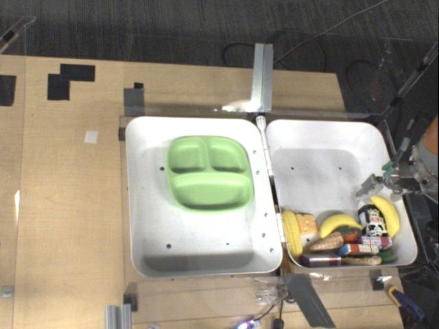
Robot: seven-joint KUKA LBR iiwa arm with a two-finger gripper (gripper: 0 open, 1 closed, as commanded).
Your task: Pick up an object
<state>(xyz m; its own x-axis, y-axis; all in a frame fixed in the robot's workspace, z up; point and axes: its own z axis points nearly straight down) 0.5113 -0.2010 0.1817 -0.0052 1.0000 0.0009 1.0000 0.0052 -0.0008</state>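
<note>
A pile of toy food lies in the front right corner of the right bin (322,156). It includes a yellow banana (341,221), a second banana (392,213), a corn cob (291,230), a small black-and-white item (373,218) and several small sticks and boxes (346,250). My gripper (384,181) hangs at the bin's right side, just above and behind the second banana. I see nothing held in it. The arm's wrist runs off the right edge.
The left bin (147,204) holds a green divided plate (209,172) near its middle. A metal post (263,74) stands behind the seam between the bins. Bare white floor fills the rear and left of the right bin.
</note>
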